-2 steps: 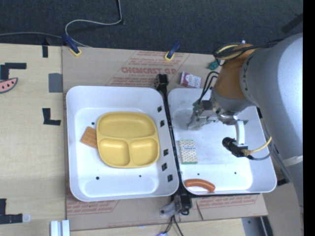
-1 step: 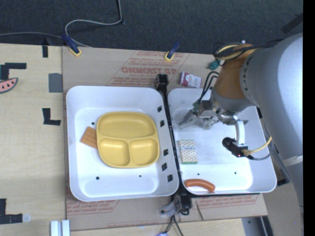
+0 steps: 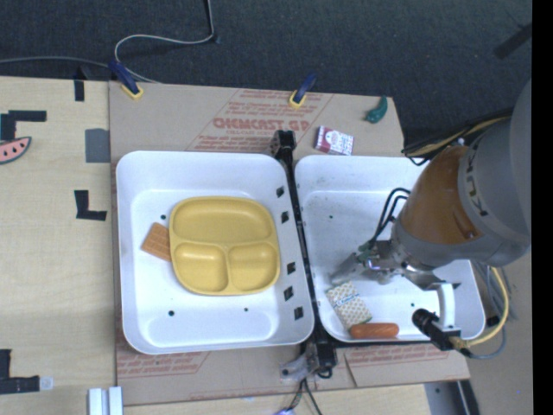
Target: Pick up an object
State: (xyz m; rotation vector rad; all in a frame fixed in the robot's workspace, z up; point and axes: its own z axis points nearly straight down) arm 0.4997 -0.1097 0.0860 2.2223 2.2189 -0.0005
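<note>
The right bin (image 3: pixel 346 169) holds a small white checked packet (image 3: pixel 346 303) near its front left corner. An orange-red sausage-shaped piece (image 3: pixel 374 329) lies just in front of the packet, against the front wall. My gripper (image 3: pixel 366 263) is low in this bin's middle, a little behind and to the right of the packet, under the grey arm with the orange band (image 3: pixel 436 199). The wrist hides its tips, and I see nothing clearly held. In the left bin (image 3: pixel 138 175) lies a yellow divided plate (image 3: pixel 226 242), with a brown wafer-like piece (image 3: pixel 156 242) sticking out from under its left edge.
A black divider (image 3: pixel 294 240) runs between the two bins. On the cardboard behind them lie a small red-and-white pack (image 3: pixel 333 140), a teal piece (image 3: pixel 377 109) and two yellow clips (image 3: pixel 302 93). The arm covers the right bin's right side.
</note>
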